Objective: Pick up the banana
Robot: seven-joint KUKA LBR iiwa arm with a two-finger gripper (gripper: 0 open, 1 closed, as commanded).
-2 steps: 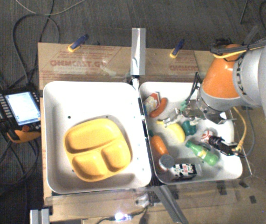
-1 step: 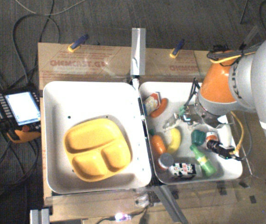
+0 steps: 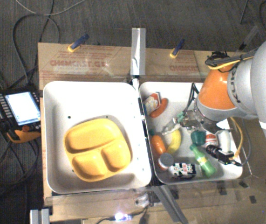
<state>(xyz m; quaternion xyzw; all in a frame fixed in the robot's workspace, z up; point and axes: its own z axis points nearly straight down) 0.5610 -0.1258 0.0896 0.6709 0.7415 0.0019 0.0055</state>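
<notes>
Banana (image 3: pixel 174 141) lies in right bin (image 3: pixel 235 171), near its middle, just right of orange carrot (image 3: pixel 158 144). We see gripper (image 3: pixel 181 120) low over banana's far end, arm (image 3: pixel 226 94) reaching in from right. We cannot tell whether fingers are apart or together. Green bottle (image 3: pixel 203 161) sits right of banana. Left bin (image 3: pixel 53 125) holds yellow divided tray (image 3: pixel 98 148).

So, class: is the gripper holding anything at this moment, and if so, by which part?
It cannot be told. The gripper sits just above the banana in the right bin, and no object is visibly between its fingers.
</notes>
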